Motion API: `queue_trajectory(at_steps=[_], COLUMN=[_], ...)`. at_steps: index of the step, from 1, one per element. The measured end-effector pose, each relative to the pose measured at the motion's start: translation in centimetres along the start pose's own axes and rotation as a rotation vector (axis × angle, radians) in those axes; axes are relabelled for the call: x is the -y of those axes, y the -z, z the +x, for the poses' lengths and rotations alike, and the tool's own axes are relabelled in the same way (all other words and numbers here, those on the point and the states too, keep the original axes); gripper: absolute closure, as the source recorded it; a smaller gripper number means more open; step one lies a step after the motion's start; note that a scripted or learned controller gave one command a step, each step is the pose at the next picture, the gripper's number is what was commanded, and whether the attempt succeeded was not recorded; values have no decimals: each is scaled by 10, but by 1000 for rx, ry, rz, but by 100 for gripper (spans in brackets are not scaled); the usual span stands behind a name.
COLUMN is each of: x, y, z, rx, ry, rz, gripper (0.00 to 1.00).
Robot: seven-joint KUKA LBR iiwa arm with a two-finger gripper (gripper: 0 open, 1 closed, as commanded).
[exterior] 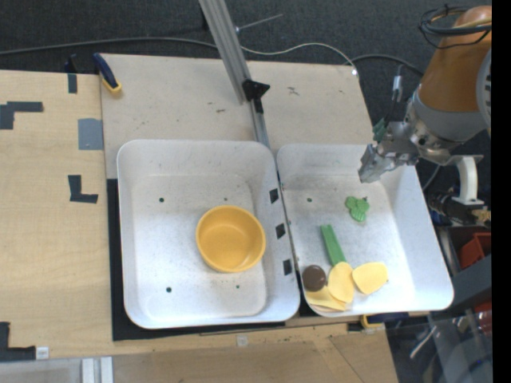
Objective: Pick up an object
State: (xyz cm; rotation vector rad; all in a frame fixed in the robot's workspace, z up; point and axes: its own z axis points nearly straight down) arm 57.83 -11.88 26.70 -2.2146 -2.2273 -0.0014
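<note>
Hovering above the right bin (415, 214), our gripper (374, 168) hangs up-right of the small green piece (358, 208); we cannot tell its jaws' state. Descending here, we risk missing it and striking the floor.

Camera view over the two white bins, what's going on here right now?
A grey and orange robot arm reaches in from the right, its tool hanging over the upper part of the right bin with nothing seen in it. Below it in that bin lie a small green piece, a green stick, a brown round piece and pale yellow pieces near the front edge. The left bin has a yellow bowl. Nothing has been picked up yet.
</note>
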Motion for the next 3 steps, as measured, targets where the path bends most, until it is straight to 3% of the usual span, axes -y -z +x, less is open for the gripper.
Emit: queue_trajectory(at_steps=[1,3], x=[-22,-36], y=[-7,-36], z=[57,173], rx=[0,0], ry=[1,1], rz=[1,4], gripper=[100,100])
